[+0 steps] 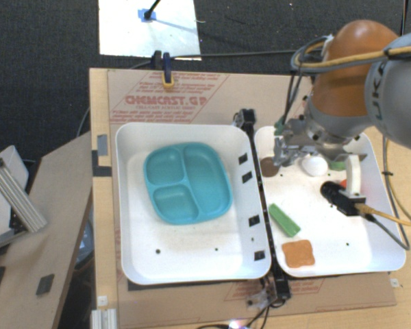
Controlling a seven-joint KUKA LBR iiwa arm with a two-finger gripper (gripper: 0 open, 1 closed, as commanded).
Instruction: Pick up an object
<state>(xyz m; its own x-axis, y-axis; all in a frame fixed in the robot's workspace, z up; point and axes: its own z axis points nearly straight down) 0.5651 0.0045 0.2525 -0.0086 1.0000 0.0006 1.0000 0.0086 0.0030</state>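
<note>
In the right bin [332, 242] my gripper [283, 157] hangs low over the far left corner, under the grey and orange wrist. A small brown round thing [268, 166] lies just left of it, against the bin's left wall. A white ball [314, 164] rests just right of the gripper, with a bit of a green thing [338, 164] behind it. Nearer the front lie a green block [284, 219] and an orange sponge-like square [299, 253]. I see nothing held by the gripper.
The left bin [138, 252] holds a teal divided plate [188, 182]. A black divider with clips [253, 184] runs between the bins. Brown cardboard [164, 98] lies under and behind both bins.
</note>
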